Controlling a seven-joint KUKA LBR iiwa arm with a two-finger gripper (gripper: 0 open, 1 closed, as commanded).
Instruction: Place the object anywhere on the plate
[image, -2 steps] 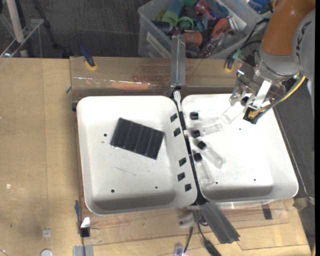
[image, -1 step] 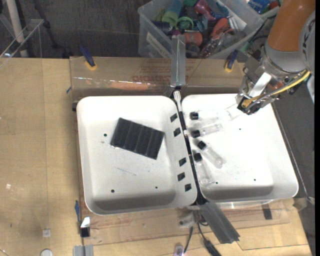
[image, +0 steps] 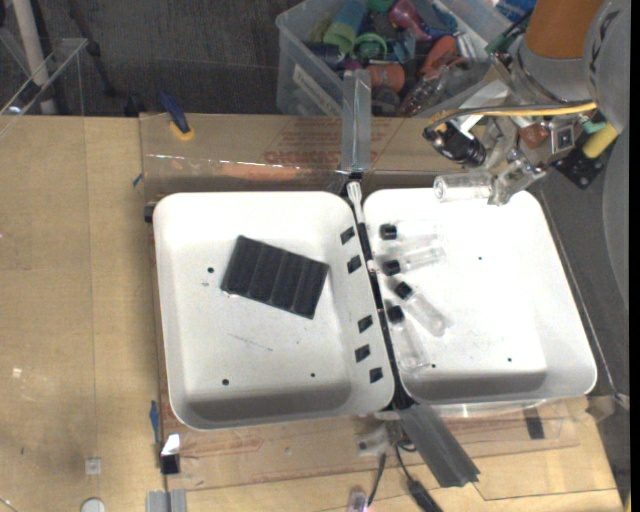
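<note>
The clear bottle (image: 462, 188) hangs over the far edge of the right bin (image: 520, 300), and we see the gripper (image: 508, 182) pinching one end of it. The left bin (image: 190, 300) has the dark plate (image: 275, 276) lying in it. More small bottles (image: 415, 285) lie by the wall between the bins. We think this is the carrying step. Next the arm must swing left, stop over the plate, go down and let go.

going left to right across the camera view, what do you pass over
Left bin → dark ridged plate → divider between the bins → clear vials with black caps → right bin.
</note>
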